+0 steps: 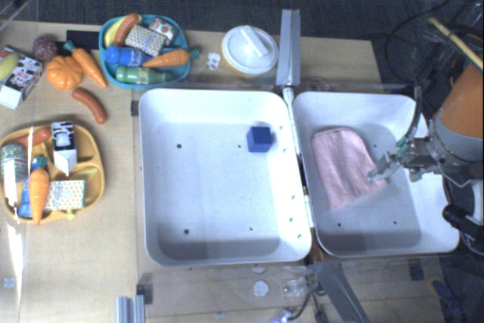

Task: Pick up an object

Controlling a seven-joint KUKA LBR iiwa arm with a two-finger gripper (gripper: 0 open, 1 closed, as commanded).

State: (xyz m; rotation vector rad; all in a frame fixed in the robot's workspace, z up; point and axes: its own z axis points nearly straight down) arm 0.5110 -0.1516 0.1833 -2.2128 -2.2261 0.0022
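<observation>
Pink cloth [344, 165] lies in right bin [423, 234], crumpled. Pincer [383, 171] at cloth's right edge, touching it; finger state cannot tell. Blue cube [260, 138] in left bin [189, 238], left of cloth.

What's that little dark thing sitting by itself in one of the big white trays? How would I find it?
Start at the two shallow white bins side by side and take the left white bin. Near its upper right corner lies a small blue cube-shaped block, alone on the white floor. The right white bin holds a soft pink folded cloth instead, so the hard-edged blue block is unmistakable.
</observation>
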